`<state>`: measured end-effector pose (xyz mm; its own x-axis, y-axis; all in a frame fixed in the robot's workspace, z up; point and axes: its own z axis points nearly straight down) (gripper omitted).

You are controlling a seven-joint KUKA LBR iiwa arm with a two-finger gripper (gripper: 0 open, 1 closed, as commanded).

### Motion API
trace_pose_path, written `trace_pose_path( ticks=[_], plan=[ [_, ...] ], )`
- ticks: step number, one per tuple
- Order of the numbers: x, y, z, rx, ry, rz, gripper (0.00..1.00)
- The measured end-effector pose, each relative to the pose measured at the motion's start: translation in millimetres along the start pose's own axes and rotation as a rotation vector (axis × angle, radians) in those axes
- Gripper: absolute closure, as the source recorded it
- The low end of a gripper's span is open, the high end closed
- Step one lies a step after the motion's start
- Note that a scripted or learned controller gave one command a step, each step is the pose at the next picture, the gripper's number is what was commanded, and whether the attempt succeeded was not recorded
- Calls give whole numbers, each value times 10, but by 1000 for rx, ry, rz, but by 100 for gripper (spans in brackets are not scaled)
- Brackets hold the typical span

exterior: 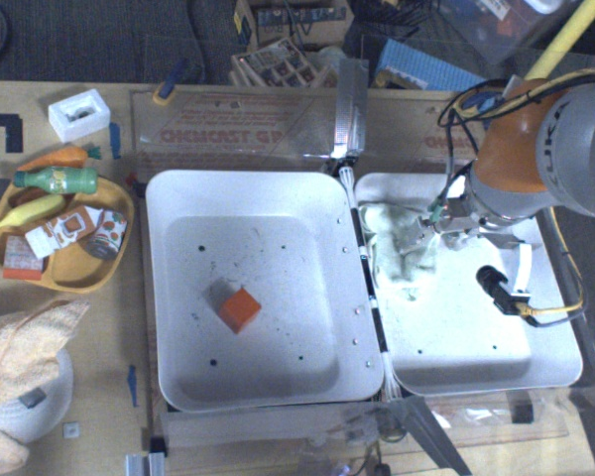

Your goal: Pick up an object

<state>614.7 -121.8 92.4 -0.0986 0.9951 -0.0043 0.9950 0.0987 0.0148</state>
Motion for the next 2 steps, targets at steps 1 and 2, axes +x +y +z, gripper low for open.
trace_pose_path(
  ticks=[1,2],
  plan=[
    [116,300,9,1,-1,-20,0],
    [121,316,-103,-5,1,-18,100]
  ],
)
